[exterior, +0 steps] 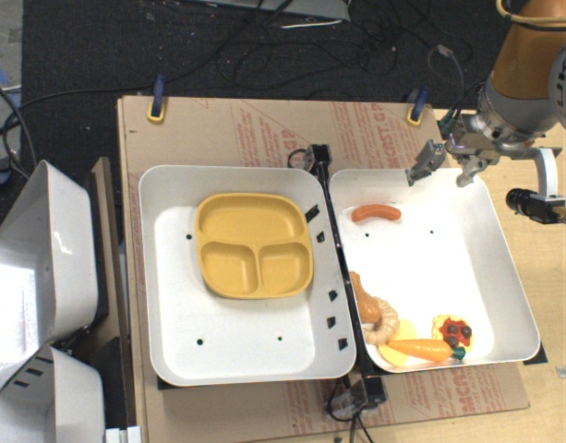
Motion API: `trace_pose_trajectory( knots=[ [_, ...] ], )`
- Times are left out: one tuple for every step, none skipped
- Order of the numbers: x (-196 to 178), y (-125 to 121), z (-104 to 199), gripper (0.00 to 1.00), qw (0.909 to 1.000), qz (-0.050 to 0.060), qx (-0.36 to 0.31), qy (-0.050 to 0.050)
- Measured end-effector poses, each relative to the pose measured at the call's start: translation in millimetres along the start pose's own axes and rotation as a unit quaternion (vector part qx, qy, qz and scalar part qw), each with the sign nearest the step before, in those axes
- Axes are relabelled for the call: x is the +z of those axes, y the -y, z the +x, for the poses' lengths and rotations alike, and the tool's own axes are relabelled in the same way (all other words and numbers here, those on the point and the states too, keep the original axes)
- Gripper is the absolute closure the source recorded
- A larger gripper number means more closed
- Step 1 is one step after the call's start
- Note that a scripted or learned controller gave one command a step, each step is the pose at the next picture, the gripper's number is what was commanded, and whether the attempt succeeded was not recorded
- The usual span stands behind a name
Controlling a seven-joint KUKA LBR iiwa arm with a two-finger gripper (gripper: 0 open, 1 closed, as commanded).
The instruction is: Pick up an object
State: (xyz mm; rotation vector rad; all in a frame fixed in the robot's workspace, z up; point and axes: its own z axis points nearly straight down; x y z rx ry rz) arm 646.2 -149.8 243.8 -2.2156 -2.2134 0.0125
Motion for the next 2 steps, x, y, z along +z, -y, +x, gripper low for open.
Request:
trace_pose_trajectory(
  knots=[
    [-8, -2, 0, 0.0, 1.0, -0.006, -0.001, 0.001],
    [41, -9, 7, 0.0, 1.0, -0.005, -0.002, 0.001]
  ],
)
